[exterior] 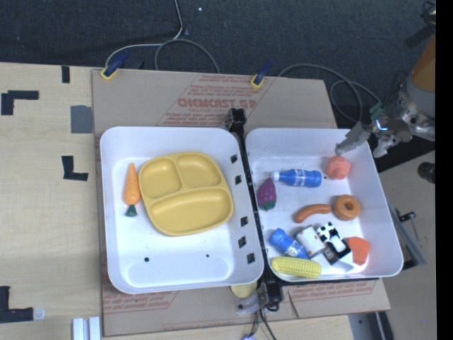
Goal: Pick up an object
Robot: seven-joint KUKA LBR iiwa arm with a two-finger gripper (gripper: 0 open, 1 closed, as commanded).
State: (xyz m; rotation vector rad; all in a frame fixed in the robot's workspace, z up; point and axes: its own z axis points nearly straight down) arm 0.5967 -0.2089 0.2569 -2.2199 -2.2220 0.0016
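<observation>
You've got the gripper point(362, 139) at the top-right edge of the right bin point(388, 222), w/ nothing between its fingers; can't tell if they're open or closed. Nearest obj is a pink ball point(338, 167) just below-left; donut point(347, 207) & sausage point(312, 212) lie lower.

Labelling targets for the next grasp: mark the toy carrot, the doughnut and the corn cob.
toy carrot point(132, 183), camera view, middle of the orange body.
doughnut point(347, 207), camera view, on the brown ring, left of its hole.
corn cob point(296, 266), camera view, middle of the yellow cob.
</observation>
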